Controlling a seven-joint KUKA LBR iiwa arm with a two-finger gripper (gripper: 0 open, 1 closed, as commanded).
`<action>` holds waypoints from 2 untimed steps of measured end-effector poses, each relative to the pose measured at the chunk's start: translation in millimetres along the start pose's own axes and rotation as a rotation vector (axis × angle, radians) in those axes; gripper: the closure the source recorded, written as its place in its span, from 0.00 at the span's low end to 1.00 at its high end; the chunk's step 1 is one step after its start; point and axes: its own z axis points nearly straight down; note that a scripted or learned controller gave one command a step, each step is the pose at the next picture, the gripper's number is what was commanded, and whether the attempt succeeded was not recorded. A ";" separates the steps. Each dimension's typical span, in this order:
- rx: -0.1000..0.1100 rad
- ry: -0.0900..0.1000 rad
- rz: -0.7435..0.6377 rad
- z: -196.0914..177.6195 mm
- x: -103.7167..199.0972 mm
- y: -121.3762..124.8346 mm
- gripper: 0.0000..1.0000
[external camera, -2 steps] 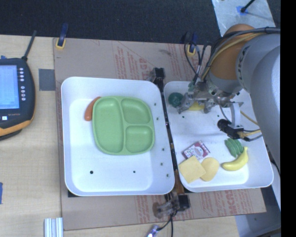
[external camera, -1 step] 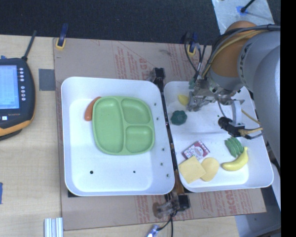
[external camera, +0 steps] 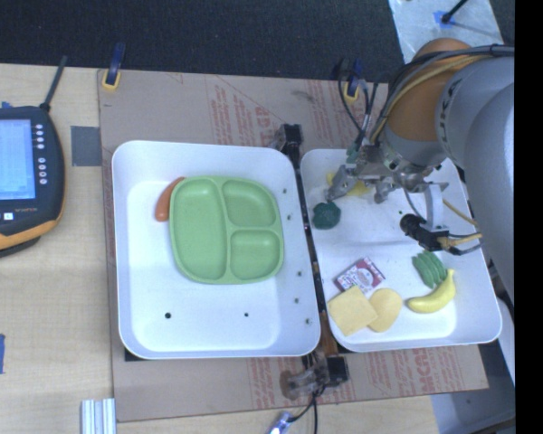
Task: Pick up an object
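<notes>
- Now my hand (external camera: 351, 183) hovers at the right bin's (external camera: 471, 333) far-left corner; whether it grips anything, I cannot tell.
- Just nearer lies a dark green object (external camera: 326, 214).

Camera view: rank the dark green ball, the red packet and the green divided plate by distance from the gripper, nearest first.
1. Dark green ball, just left of and below the gripper, right bin.
2. Red packet, lower in the right bin.
3. Green divided plate, left bin.
</notes>
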 end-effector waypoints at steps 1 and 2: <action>-0.015 0.001 -0.001 7.0 1.2 3.7 0.00; -0.017 0.002 0.000 7.8 -3.2 3.8 0.00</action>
